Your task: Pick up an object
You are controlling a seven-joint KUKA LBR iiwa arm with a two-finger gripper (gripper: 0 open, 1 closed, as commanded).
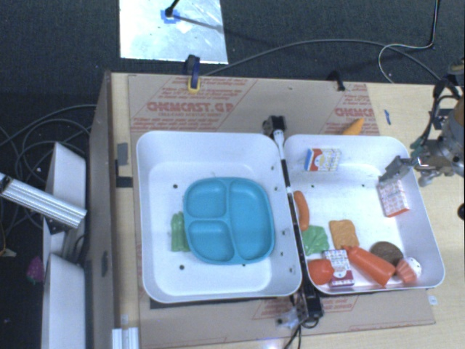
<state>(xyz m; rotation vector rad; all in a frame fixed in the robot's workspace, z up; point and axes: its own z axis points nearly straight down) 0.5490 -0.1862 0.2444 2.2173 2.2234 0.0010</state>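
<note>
1. The gripper (402, 167) hangs at the right bin's (363, 150) far right rim; a pink carton (393, 196) sits directly beneath its tip, seemingly lifted off the floor.
2. Whether the fingers are wide, narrow or clamped on the carton cannot be told.
3. Judged step: the grasp or early lift. Next, a straight rise that proves the hold.
4. Left of the fingers lie a milk box (322, 158), sausage (301, 208) and cracker (344, 233); farther left, a blue plate (228, 219) in the left bin (211, 145).
5. Both bins rest on a brown board (218, 100); dark carpet (58, 42) and cables surround it.
</note>
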